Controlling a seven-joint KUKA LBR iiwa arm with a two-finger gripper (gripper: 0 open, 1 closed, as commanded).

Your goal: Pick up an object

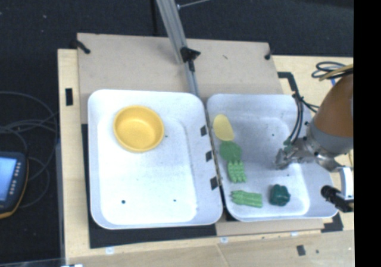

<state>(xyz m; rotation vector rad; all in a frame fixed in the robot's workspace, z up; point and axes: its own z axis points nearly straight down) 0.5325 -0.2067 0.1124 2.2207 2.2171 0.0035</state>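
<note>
Over the right bin (pixel 262 105), fingers (pixel 284 159) low, nothing visibly held, spread impossible to tell, dark green object (pixel 279 195) nearby

Arm (pixel 334 118): cut off at the right, only its orange band and grey wrist in frame.

Gripper (pixel 284 160): small and blurred; finger spacing not readable, nor whether it touches the bin floor.

Right bin (pixel 262 111): right rim hidden under the arm.

Handset (pixel 11 181): cut by the left edge, screen too small to read.

Pole (pixel 169 16): top cut by the upper edge.

Dark green lump (pixel 279 195): shape too blurred to name.

Light green pieces (pixel 233 162): outlines merge, so their count is uncertain.

Cables (pixel 330 69): cut off at the right.
</note>
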